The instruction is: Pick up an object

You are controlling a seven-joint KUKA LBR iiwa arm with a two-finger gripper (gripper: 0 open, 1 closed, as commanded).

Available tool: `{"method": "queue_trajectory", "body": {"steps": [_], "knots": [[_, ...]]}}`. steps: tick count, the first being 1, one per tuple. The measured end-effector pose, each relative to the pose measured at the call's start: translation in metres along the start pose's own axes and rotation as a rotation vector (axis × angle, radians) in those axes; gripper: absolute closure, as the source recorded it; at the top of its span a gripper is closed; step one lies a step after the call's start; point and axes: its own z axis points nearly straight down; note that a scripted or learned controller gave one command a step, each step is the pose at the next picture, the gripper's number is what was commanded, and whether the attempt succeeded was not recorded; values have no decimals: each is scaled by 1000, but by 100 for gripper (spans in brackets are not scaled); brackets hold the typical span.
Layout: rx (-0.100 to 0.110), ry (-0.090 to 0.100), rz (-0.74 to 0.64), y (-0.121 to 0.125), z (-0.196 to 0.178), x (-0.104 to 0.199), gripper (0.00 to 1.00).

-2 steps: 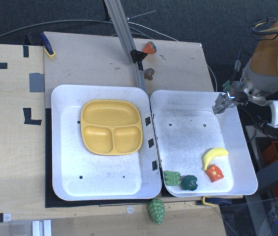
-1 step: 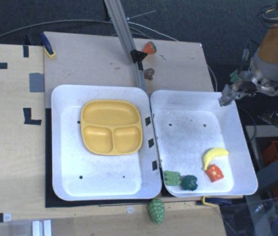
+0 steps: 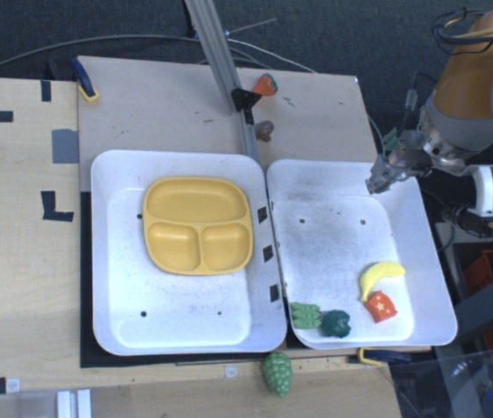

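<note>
Overhead slanted camera view of a bench (image 3: 168, 103) with two shallow white bins side by side

Left bin (image 3: 107, 233): holding a yellow divided plate (image 3: 199, 225) with three compartments, lying flat toward the far half of the bin, nothing on it

Right bin (image 3: 342, 233): mostly bare, speckled floor, with a small cluster of toy food along the near edge. A yellow toy banana (image 3: 380, 275) near the near-right corner, touching or just beside a red toy block with a light mark (image 3: 381, 306) below it. A light green leafy toy (image 3: 304, 314) at the near-left corner, with a darker green toy (image 3: 336, 323) just beside it on the right

Outside the bins: a green bumpy toy, grape-like (image 3: 276, 373), on the bench edge below the seam; a small orange-red toy (image 3: 266, 84) and a brown one (image 3: 265, 131) behind the bins, beside a grey metal bar (image 3: 216, 42)

Grey arm with orange band (image 3: 469, 68) reaching in from the right. Gripper (image 3: 380, 179) poised over the far-right corner of the right bin, pointing down; cannot tell how its tips are set, and nothing seen held there

Likely step: approach, before any grasp. Well apart from the cluster of toys. Next move probably calls for travel toward the near edge, over the banana or the block, then a descent centred on one item, avoiding its touching neighbour
</note>
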Motion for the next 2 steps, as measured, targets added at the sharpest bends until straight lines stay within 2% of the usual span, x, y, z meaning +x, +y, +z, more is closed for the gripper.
{"method": "queue_trajectory", "body": {"steps": [2], "knots": [[4, 0, -1, -23, 22, 103, 100]]}}
